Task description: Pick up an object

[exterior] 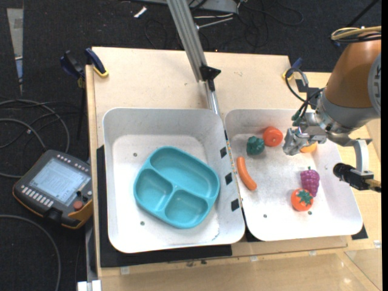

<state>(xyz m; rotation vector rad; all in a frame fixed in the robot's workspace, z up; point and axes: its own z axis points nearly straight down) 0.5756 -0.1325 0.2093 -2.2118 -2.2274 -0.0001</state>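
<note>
From my console I see the arm (354, 83) as a bulky rounded body, its upper section a glossy orange-copper band and the wrist below it smooth light grey. Black cables (301, 91) loop along its left side. The gripper (295, 143) is a compact cluster of bare silver-grey metal parts. A pale bracket carrying a black cylindrical fitting (351, 174) juts beneath the wrist.

A pale wooden bench (151, 77) is standing on a dark speckled floor (42, 35). Black cables (27, 123) are trailing across the floor at left, and a grey pendant (51, 187) with an orange edge is lying beside the bench. A metal pole (188, 32) is slanting over the bench's far edge.
</note>
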